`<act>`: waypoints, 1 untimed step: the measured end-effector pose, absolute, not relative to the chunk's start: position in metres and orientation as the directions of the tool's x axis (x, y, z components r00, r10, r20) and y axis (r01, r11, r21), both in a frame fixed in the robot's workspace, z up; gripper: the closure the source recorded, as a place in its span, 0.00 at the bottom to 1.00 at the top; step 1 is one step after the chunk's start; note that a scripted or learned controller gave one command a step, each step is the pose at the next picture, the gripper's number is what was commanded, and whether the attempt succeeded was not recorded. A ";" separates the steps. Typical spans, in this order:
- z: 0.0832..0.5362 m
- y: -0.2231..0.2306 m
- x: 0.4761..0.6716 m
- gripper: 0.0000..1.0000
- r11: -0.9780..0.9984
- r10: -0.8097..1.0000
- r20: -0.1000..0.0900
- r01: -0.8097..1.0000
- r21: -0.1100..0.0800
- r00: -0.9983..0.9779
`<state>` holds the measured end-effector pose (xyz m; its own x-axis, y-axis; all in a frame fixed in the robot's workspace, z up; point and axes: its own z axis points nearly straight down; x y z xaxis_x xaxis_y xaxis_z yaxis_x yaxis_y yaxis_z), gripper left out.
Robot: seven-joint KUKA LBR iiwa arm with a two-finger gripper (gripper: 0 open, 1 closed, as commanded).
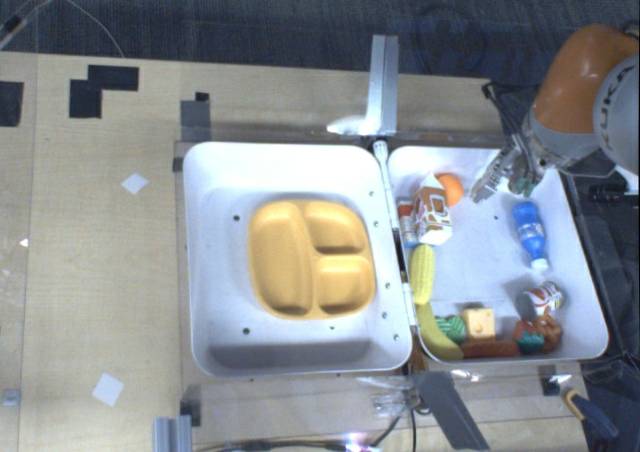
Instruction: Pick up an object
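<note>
Left bin carries a yellow divided tray; right bin a blue bottle, toys. Tool hovers open, gripping nothing.

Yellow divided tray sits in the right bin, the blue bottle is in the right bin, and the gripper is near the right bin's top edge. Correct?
Not quite. The camera view shows the yellow divided tray in the left bin, not the right. The blue bottle does lie in the right bin, and the gripper is near that bin's top edge.
</note>
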<state>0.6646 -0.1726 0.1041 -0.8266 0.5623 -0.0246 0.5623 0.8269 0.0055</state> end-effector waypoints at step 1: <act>0.102 -0.171 0.662 0.00 0.827 0.562 -0.012 0.562 0.002 -0.827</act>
